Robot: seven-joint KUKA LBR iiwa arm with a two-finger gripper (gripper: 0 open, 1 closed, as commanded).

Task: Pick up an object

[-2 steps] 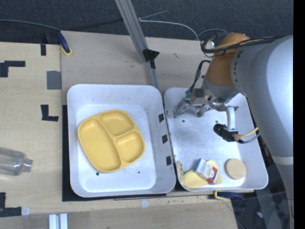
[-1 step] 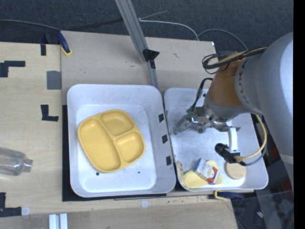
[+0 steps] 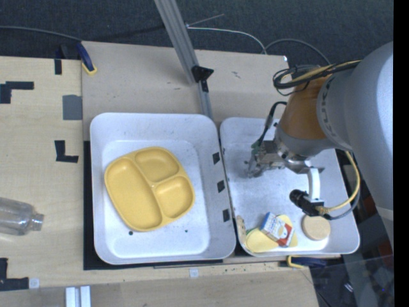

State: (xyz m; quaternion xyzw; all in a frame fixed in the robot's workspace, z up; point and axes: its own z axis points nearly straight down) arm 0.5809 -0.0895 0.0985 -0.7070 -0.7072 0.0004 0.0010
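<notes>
In the right bin (image 3: 255, 133) my gripper (image 3: 257, 164) hangs low over the bin floor, near the bin's left-middle part, under the grey arm with its orange band. Several small objects lie at the bin's front edge: a yellow piece (image 3: 259, 240), a small white, red and yellow packet (image 3: 278, 228) and a tan round disc (image 3: 316, 228). All of them are well in front of the gripper and apart from it. Nothing shows between the fingers.
The left bin (image 3: 102, 126) holds a yellow three-compartment plate (image 3: 149, 187). A clear plastic bottle (image 3: 18, 216) lies on the bench at far left. A metal pole (image 3: 176, 27) slants in from the top, ending near the bins' back edge. Black and yellow cables hang by the wrist.
</notes>
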